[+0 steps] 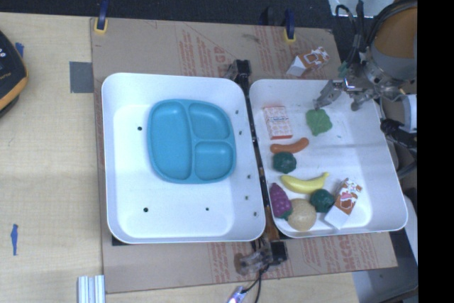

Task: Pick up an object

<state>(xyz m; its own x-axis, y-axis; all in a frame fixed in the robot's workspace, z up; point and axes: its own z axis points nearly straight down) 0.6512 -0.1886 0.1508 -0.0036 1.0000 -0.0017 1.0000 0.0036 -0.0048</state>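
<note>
Because the task only asks for some object to be lifted, the layout reads like this:

Right bin (386, 174): right of centre in the frame, it carries all the loose pieces, so the pick has to be made here.
Left bin (113, 152): middle of the frame, bearing a blue divided plate (191, 140) and no small things.
Hand (345, 90): upper right of the frame, over the right bin's far edge with nothing between its fingers; open or closed I cannot tell, since the metal parts blur together.
Nearest candidate: a green leafy piece (319, 121) just below and left of the hand, lying apart from the rest, which should make it the easiest approach.
Other candidates: a labelled packet (277, 122), an orange carrot (289, 147), a dark green lump (284, 162), and a banana (305, 183).
Crowded corner: grapes (279, 199), a tan ball (301, 214) and a small carton (347, 197) sit close together at lower right, a riskier place to grasp.
Worktop (42, 174): cardboard under both bins is clamped at the top edge, probably to stop sliding.
</note>
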